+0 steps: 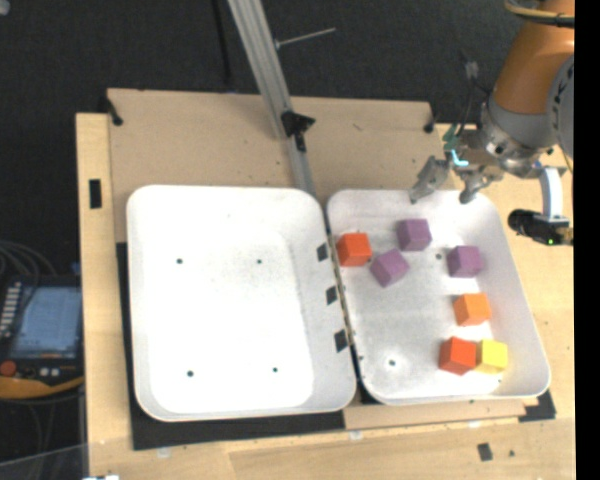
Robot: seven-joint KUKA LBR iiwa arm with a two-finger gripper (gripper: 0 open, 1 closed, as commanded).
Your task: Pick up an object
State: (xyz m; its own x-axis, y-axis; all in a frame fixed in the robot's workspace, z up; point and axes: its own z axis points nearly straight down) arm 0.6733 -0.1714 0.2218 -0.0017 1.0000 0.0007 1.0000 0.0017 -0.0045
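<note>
The gripper [447, 189] hangs over the far edge of the right bin [515, 268], its two fingers spread apart with nothing between them. All the blocks lie in that bin. Nearest the fingers is a purple block [414, 233], close to the far edge; a second purple block [389, 267] sits just beside it toward the middle, and a third purple block [465, 260] lies nearer the right edge. An orange block [354, 249] rests by the left edge. Another orange block [471, 309] sits along the right side, and at the near right corner a red-orange block [459, 354] touches a yellow block [494, 355]. The left bin [230, 298] lies alongside.
</note>
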